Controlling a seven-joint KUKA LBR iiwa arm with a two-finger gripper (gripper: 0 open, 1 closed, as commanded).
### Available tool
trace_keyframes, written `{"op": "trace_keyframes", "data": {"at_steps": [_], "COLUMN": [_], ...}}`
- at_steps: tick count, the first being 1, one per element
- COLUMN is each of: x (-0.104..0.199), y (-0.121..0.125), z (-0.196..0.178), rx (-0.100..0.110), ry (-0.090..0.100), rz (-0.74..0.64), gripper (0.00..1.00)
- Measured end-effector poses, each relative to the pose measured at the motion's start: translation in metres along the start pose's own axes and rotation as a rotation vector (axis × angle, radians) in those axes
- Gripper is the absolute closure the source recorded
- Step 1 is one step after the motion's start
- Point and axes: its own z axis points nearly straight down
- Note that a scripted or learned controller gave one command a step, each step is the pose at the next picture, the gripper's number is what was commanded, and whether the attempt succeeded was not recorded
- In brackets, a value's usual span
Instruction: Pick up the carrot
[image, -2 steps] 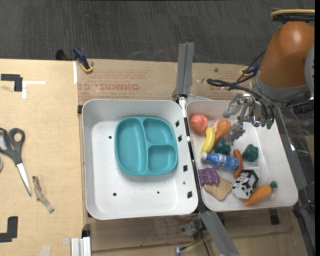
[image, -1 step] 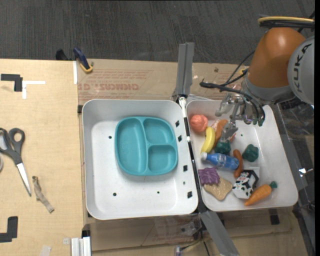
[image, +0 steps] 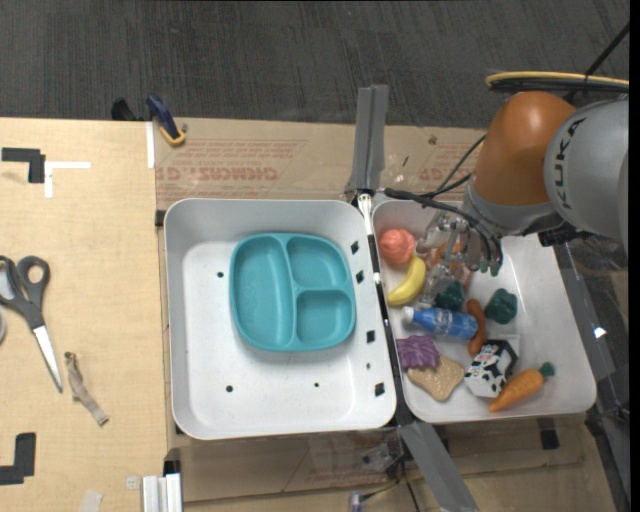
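Currently the carrot (image: 519, 387) lies in the right bin's (image: 560, 300) near corner, long axis slanting, leaf end up-right. The pincer (image: 452, 262) hovers well apart toward the bin's far-left; its state cannot be told.

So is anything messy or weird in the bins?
Nothing looks spilled or broken. The toy food is jumbled in the right bin, with the carrot at its near corner. The teal plate sits tidily in the left bin.
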Motion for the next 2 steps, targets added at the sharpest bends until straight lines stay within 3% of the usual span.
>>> {"op": "trace_keyframes", "data": {"at_steps": [1, 2], "x": [0.0751, 0.0741], "y": [-0.0285, -0.0278], "z": [0.0006, -0.0088], "rx": [0.000, 0.001], "ry": [0.002, -0.001], "rz": [0.024, 0.021], "gripper": [0.00, 1.00]}}
